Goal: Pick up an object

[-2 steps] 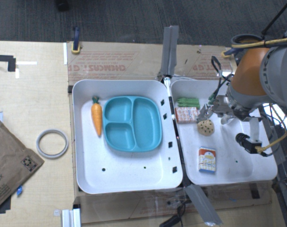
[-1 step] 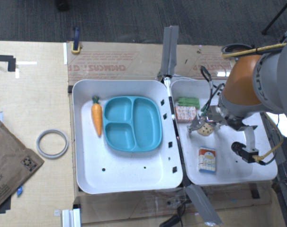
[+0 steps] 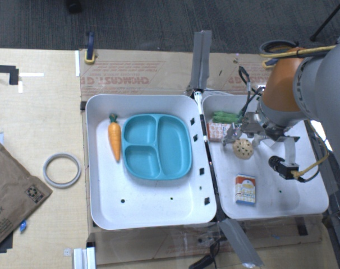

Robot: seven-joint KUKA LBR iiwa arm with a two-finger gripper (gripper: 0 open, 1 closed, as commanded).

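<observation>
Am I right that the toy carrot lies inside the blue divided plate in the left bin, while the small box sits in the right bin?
Not quite: the carrot lies on the left bin's floor beside the blue divided plate, at its left edge, not inside it. The camera view shows this. The small box does sit in the right bin.

Grey arm with orange band (image 3: 304, 83): cut off at right edge. Gripper (image 3: 241, 136) fingers too small and cluttered to read. Brown cardboard box (image 3: 10, 192) cut by left edge. Green object (image 3: 225, 117) partly hidden; identity unclear.
</observation>
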